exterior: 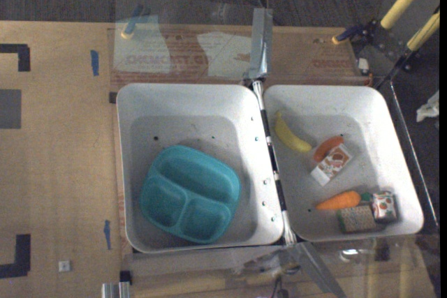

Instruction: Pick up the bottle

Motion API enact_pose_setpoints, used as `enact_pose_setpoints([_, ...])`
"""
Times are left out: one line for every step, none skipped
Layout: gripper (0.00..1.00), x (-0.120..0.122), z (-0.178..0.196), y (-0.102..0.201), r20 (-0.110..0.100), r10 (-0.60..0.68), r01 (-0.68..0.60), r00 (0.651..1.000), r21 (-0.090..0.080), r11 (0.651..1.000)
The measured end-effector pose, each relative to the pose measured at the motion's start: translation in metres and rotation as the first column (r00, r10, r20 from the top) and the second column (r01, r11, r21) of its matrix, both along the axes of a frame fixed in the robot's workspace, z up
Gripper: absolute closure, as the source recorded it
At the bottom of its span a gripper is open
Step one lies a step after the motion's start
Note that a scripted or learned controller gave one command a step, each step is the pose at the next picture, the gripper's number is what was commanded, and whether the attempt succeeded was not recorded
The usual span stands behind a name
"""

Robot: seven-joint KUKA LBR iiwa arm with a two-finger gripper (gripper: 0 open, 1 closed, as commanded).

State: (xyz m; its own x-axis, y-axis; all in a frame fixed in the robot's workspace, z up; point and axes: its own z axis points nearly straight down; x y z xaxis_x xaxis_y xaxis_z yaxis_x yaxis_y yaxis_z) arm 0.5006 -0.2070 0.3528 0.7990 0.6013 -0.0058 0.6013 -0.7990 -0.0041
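Red-orange bottle lying slantwise in the right shallow white bin, touching the small white carton, long axis rising toward the arm's side; tool's grip state being impossible to tell.

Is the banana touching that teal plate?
Apart. The camera view shows the banana in the right bin and the plate in the left bin.
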Motion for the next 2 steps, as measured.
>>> enact_pose_setpoints([1.00, 0.000, 0.009, 0.000, -0.002, 0.001, -0.001, 1.000, -0.001, 1.000])
enact_pose_setpoints([1.00, -0.021, -0.068, 0.025, 0.002, 0.074, -0.074, 0.997, 0.002, 0.997])
